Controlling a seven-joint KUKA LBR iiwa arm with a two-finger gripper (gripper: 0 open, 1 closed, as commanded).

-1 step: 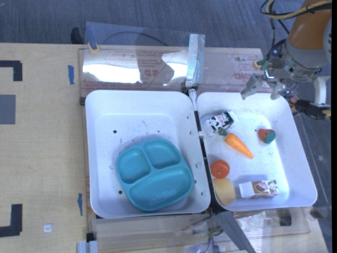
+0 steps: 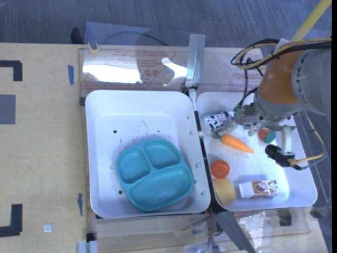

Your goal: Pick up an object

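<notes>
Closest to the lens: teal plate (image 2: 154, 174) sitting alone in the left bin (image 2: 100, 109). Right bin (image 2: 305, 191) has the clutter: yellow ball (image 2: 224, 192), orange cup (image 2: 220, 168), little carton (image 2: 258, 188) up front, carrot (image 2: 237, 143) mid-bin, cow-print toy (image 2: 216, 121) behind it. Gripper (image 2: 251, 121) hangs low just right of the cow toy, above the carrot; can't tell how its fingers stand or if it's got anything. Arm (image 2: 295, 83) leans in from the right. Wood bench (image 2: 37, 141), grey carpet (image 2: 158, 9) behind.
</notes>
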